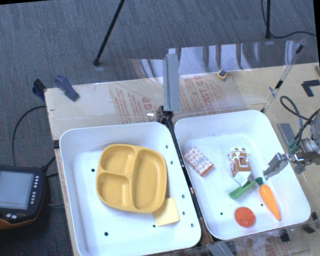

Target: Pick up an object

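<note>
The right bin (205, 126) holds several small things. An orange carrot (269, 201) lies near the bin's right side, its top end by a green piece (241, 190). In front of them sits a red round slice (245, 217). A small orange-and-white carton (239, 161) stands in the middle, and a flat patterned packet (198, 161) lies to its left. My gripper (273, 166) reaches in from the right, just above the carrot's top end and right of the carton. Nothing is seen held in it.
The left bin (76, 144) holds a yellow divided plate (132, 177) with a pale yellow square slice (167, 213) at its front right corner. A grey post (171, 83) stands behind the bins' shared wall. Cables (295, 113) hang by the right bin's far right corner.
</note>
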Tool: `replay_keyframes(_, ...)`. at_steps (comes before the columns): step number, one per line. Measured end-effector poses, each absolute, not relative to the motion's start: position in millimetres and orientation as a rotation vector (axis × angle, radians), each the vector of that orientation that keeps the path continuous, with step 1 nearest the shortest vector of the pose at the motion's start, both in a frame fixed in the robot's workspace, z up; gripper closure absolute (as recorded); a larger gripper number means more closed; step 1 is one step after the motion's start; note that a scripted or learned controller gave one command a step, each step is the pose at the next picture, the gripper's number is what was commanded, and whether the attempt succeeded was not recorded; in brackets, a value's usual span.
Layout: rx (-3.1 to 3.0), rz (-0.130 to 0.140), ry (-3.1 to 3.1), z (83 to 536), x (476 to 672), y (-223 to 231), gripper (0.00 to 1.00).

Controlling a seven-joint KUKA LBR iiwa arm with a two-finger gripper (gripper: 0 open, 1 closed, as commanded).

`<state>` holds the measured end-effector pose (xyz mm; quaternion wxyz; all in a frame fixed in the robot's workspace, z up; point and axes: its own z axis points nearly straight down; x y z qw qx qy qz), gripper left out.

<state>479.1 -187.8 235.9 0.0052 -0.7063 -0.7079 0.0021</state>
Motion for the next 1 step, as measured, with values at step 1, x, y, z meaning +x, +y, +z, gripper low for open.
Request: replay_keyframes(1,-2.121,0.002,-2.305,89.5,512.6,-210.1,0.00)
